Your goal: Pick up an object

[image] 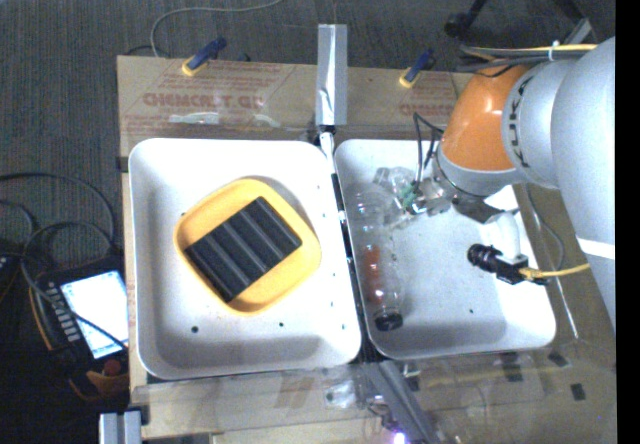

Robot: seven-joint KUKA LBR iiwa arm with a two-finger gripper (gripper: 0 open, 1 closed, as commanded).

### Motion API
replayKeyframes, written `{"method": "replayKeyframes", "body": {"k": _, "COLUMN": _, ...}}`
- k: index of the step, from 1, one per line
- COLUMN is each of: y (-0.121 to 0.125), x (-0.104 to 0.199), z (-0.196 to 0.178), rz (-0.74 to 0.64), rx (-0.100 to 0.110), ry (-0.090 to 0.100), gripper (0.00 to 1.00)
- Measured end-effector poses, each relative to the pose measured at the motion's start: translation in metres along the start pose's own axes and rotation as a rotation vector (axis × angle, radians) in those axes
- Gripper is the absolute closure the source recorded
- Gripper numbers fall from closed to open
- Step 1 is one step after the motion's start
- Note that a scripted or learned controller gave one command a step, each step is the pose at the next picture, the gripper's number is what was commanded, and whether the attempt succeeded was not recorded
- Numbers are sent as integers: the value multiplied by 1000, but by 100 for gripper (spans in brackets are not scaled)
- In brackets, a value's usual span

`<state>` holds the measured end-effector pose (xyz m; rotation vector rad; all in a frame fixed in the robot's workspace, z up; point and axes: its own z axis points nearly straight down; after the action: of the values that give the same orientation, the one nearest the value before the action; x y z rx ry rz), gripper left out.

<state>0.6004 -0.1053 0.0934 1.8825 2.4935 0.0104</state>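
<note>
"Clear bottle [377,262], where is it lying?"

"In the right bin [470,317], on its side along the wall that borders the left bin [165,172]. Its dark cap [387,318] points toward the near edge. The far end runs up toward the gripper [418,194]."

"Does the gripper have hold of it?"

"I can't tell. The gripper sits low over the far part of the right bin, right by the bottle's far end. The clear plastic there is crumpled and glinting, so I can't make out contact. Whether the gripper is open or closed is also unclear from this angle."

"And the arm?"

"The grey arm [585,132] comes in from the right, with its orange band [485,127] above the bin's far right corner."

"What's in the other bin?"

"A yellow tray-shaped item [215,207] with a black ribbed panel [246,244] in its top. It lies at an angle near the middle, well apart from the bottle."
</note>
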Motion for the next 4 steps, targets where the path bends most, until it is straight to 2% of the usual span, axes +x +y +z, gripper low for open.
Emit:
{"method": "replayKeyframes", "body": {"k": 1, "y": 13, "x": 15, "z": -91, "rz": -117, "rx": 13, "ry": 10, "gripper": 0}}
{"method": "replayKeyframes", "body": {"k": 2, "y": -1, "x": 0, "z": -46, "rz": -39, "rx": 16, "ry": 12, "gripper": 0}}
{"method": "replayKeyframes", "body": {"k": 3, "y": 29, "x": -51, "z": -41, "rz": 56, "rx": 17, "ry": 8, "gripper": 0}}
{"method": "replayKeyframes", "body": {"k": 4, "y": 38, "x": 56, "z": -91, "rz": -119, "rx": 15, "ry": 11, "gripper": 0}}
